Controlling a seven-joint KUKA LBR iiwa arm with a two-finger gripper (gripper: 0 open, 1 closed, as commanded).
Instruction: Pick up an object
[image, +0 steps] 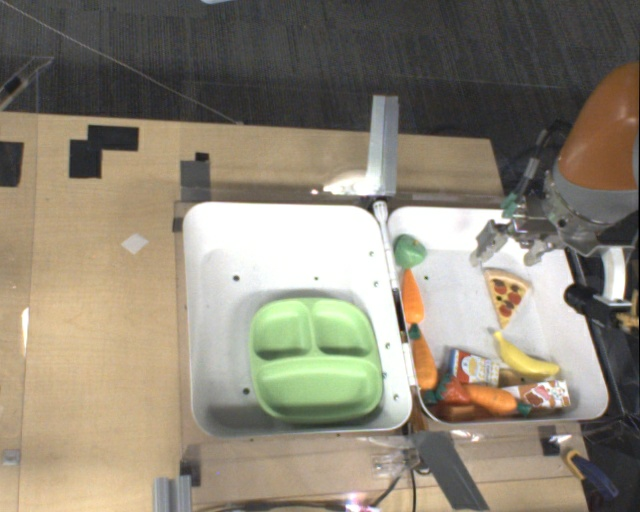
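My gripper (511, 248) hangs over the back of the right bin (455, 300), its two fingers spread open with nothing between them. Just in front of it lies a pizza slice (506, 297), apart from the fingertips. A yellow banana (526, 357) rests further forward. Along the bin's left wall sit a green round item (408, 250) and two orange carrots (411, 298) (424, 362). At the front lie a juice box (470, 367), another carrot (491, 399) and a small carton (545, 396).
The left bin (230, 270) holds a green divided tray (315, 357) toward its front. A metal post (384, 145) stands behind the wall shared by the bins. The arm's orange band (600, 130) rises at the right edge.
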